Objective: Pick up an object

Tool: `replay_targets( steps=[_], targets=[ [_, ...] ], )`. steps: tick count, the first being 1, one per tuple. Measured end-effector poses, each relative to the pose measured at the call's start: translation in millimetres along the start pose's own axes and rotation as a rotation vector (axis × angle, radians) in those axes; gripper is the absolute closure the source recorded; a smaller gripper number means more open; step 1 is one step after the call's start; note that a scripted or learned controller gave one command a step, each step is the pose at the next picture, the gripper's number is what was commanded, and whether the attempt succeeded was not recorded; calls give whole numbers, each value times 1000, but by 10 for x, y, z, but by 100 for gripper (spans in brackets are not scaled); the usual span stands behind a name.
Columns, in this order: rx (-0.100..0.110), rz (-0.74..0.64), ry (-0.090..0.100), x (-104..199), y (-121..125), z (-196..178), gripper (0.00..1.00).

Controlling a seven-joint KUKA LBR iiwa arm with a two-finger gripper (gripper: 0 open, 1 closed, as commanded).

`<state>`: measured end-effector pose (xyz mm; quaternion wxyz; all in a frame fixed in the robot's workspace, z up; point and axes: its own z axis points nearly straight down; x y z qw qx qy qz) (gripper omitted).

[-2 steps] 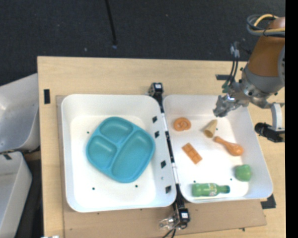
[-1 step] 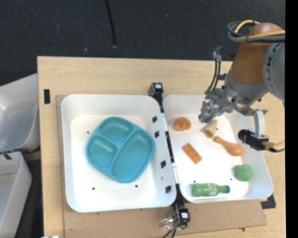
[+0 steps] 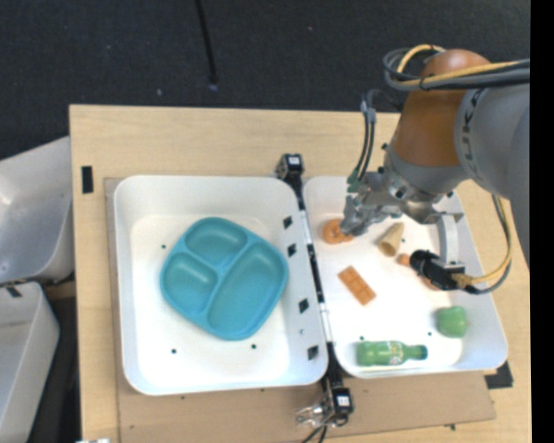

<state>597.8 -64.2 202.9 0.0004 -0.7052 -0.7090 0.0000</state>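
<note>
Jaws first: we cannot tell whether they are spread or closed, since the gripper [image 3: 356, 216] is blurred and seen from above. It hangs low over the far-left part of the right bin [image 3: 402, 319], on the grey arm [image 3: 443, 137] that reaches in from the right.

We judge the small orange piece [image 3: 334, 233] to be the target. It lies just beside the gripper tip, on the side toward the divider between the bins. Nothing shows it being held.

Working down in size, the left bin [image 3: 148, 358] holds a teal divided plate [image 3: 224, 277], well away from the gripper and no hazard. In the right bin, a green bottle [image 3: 391, 351] lies along the near wall. An orange rectangular block [image 3: 356, 285] sits near the middle and a green round item [image 3: 451, 321] toward the right. All three are apart from the gripper. A tan cone [image 3: 391, 239] lies near the wrist, so a sideways correction could knock it.

The main risk, as we see it, is the orange piece itself. It is low and close to the bin's left wall, so a closing grip may pinch over it, or a descent may nudge it against the wall.

The piece looks roundish, a little wider left to right. We can make out no clear long axis or pointing end.
</note>
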Motion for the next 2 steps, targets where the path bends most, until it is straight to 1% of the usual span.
replay_targets(
  steps=[1,2],
  targets=[
    [-1,-2,2,539,-179,-151,100],
    [0,-2,1,1064,-261,-115,100]
  ],
)
